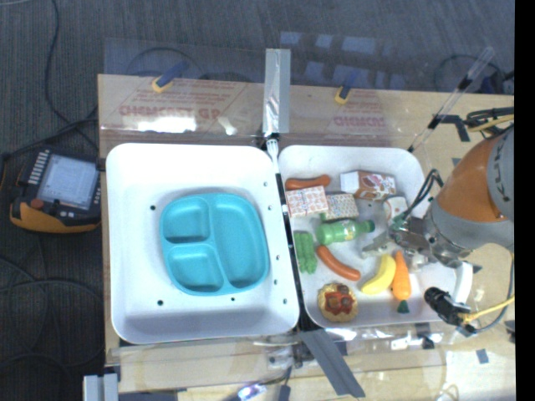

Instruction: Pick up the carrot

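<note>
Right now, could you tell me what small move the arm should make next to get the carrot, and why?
Probably a short shift toward the bin's front edge, then a descent. The gripper sits over the right bin, just above the carrot's upper tip, while the carrot lies flat beside the banana, so centring over its middle looks safer.

No lettering can be read for certain. Faint red print, upside down and too blurred to make out, stands on the clear plastic sheet (180, 107) behind the bins. The small printed food cartons (374, 184) in the right white bin (347, 155) carry illegible markings.
</note>
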`<state>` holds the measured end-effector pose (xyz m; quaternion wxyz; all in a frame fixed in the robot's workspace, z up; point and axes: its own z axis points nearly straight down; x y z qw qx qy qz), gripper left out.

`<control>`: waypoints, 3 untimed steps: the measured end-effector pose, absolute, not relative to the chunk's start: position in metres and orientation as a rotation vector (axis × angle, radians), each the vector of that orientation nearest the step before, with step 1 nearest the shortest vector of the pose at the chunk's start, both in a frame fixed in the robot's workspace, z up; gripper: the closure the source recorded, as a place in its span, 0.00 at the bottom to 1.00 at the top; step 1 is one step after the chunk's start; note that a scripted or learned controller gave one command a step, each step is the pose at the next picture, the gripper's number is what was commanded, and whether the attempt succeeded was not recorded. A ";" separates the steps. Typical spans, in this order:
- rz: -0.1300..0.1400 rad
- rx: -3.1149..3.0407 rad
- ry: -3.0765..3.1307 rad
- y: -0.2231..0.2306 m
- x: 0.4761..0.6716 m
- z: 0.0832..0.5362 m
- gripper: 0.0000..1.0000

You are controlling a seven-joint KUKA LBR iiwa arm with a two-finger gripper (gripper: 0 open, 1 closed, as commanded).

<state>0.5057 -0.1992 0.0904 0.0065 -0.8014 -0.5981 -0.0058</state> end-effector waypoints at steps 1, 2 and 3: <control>-0.015 -2.517 -1.879 -0.201 0.507 0.099 1.00; -0.008 -2.198 -2.264 -0.197 0.489 0.128 1.00; 0.005 -2.380 -2.050 -0.163 0.506 0.198 1.00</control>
